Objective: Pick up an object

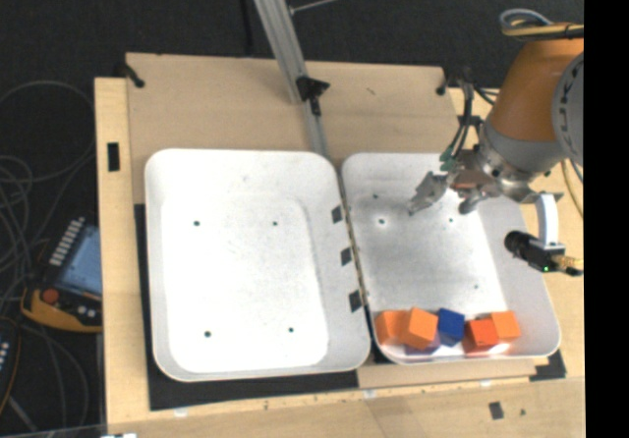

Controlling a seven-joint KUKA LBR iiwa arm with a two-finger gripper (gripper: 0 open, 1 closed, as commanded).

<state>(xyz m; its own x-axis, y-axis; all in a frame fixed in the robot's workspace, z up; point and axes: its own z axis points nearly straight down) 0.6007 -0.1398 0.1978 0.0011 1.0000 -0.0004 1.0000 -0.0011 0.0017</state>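
White bins sat side by side on the surface (226, 102), and the right bin (432, 259) had orange blocks (408, 326) and a blue block (451, 324) along its near edge. The grey arm's hand (454, 192) hung over that bin's far part, well apart from the blocks, fingers spread and holding nothing.

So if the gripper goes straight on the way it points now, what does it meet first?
The gripper points down and to the left, so it would probably meet the bare floor of the right bin first. The blocks lie off that line. Depth is unclear.
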